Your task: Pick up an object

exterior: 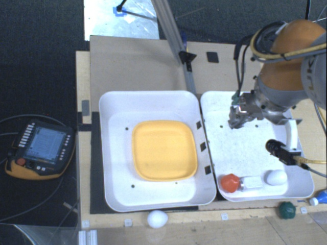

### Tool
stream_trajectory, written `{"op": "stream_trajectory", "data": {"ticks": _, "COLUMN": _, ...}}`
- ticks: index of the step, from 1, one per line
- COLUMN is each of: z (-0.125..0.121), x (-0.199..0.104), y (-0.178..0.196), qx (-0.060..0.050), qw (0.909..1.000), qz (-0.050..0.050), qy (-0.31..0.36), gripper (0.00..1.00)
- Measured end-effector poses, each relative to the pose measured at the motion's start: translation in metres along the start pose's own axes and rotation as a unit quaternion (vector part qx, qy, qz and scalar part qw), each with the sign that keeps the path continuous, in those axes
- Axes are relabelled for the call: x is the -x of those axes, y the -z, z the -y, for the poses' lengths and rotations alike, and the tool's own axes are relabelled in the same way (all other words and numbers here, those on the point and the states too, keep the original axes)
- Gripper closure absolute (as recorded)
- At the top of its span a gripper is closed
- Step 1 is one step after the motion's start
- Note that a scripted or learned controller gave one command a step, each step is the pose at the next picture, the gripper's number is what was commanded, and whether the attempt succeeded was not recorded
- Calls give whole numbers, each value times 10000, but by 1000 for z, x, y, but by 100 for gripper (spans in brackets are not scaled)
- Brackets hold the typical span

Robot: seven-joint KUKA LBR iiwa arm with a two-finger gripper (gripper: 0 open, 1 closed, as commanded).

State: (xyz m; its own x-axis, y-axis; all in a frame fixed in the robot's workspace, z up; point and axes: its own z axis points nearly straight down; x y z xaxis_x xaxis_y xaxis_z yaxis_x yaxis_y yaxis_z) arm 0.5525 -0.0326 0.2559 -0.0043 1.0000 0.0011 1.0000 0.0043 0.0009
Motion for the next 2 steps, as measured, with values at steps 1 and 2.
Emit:
{"op": "stream_trajectory", "data": {"ticks": 1, "z": -15, "x": -47, "y": 4, "qx": 1, "qw": 10000, "qz": 0, "qy": 3, "gripper": 100}}
{"op": "stream_trajectory", "data": {"ticks": 2, "z": -20, "x": -95, "y": 1, "qx": -2, "qw": 10000, "qz": 0, "qy": 1, "gripper": 100}}
